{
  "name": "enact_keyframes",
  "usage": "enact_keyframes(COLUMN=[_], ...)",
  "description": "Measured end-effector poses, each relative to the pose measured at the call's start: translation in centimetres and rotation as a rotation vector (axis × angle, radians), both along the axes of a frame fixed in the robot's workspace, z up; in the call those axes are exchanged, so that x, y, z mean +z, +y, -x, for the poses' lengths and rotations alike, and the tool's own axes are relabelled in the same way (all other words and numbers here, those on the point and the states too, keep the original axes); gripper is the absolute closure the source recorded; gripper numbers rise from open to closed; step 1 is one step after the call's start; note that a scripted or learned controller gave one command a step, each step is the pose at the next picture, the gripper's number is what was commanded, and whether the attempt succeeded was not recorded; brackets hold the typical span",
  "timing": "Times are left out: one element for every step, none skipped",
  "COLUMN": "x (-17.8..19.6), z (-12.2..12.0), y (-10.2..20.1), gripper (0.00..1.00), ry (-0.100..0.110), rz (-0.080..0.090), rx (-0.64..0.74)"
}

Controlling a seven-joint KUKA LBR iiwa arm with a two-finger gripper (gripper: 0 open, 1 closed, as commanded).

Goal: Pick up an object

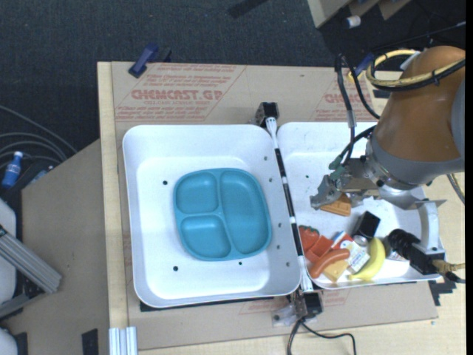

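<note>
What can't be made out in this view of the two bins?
All in the camera view:
- Part of the right bin: hidden under the arm.
- The orange wedge: partly covered by the gripper; whether it is held is unclear.
- The red pieces beside the banana: overlapping, too small to name.
</note>
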State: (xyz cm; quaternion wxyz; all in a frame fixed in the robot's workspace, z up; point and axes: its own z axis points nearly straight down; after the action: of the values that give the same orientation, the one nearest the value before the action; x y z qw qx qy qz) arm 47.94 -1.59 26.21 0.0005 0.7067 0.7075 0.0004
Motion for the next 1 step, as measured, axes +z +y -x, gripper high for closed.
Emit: enact_keyframes(x=[0.40], z=[0.00], y=[0.44], gripper=[1.00], ry=[0.000], rz=[0.000], rx=[0.000])
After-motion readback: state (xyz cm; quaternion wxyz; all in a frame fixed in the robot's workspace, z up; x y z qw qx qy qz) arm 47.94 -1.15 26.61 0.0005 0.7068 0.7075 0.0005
